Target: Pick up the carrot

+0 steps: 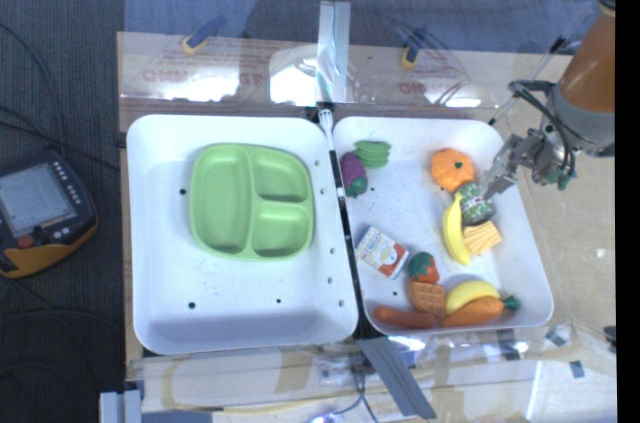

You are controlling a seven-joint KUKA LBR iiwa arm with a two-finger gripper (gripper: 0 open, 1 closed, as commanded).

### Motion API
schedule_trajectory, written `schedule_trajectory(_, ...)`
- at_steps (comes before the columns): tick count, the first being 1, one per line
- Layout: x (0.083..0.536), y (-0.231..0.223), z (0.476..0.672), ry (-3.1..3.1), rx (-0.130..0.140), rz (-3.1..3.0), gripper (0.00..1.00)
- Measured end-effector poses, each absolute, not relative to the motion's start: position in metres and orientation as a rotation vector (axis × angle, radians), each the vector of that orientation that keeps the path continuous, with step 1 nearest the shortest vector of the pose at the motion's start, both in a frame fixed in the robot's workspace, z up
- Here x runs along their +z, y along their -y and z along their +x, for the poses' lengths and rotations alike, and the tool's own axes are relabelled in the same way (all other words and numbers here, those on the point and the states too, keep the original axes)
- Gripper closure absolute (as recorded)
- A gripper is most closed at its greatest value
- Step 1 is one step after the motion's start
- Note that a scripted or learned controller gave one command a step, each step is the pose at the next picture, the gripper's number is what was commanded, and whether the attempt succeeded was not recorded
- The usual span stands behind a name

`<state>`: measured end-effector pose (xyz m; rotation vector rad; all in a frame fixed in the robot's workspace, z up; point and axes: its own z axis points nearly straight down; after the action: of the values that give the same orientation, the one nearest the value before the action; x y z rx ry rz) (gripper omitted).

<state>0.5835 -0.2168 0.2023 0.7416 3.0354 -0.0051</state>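
Carrot point(474, 310) is lying along the near wall of the right bin point(520, 241), orange, tapered, with a green tuft at its right end, pointing left toward a reddish sausage point(405, 318) that is touching or nearly touching its tip. A small yellow piece point(472, 292) is resting against its far side, and a waffle point(425, 296) is sitting just beside that. Judging by its look, it is a light, stiff plastic toy, likely smooth and apt to slip, so gripping across the thick middle seems best. Farther back, 1 banana point(455, 229) and a pumpkin point(452, 169) are lying near the gripper point(497, 181), which is hovering over the bin's far right part; its jaws are too blurred to say how far apart they are standing. In the left bin point(160, 311), a green plate point(252, 201) is sitting.
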Motion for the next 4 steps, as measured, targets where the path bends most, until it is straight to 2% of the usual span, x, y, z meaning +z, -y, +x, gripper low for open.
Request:
schedule_trajectory(1, 0.195, 0.215, 0.581, -3.049, -0.003, 0.743, 0.0)
schedule_trajectory(2, 0.095, 0.223, 0.653, -3.058, -0.005, 0.697, 0.0)
schedule_trajectory(3, 0.089, 0.164, 0.659, -3.032, -0.013, 0.836, 0.0)
schedule_trajectory(4, 0.102, 0.162, 0.663, -3.014, -0.009, 0.827, 1.0)
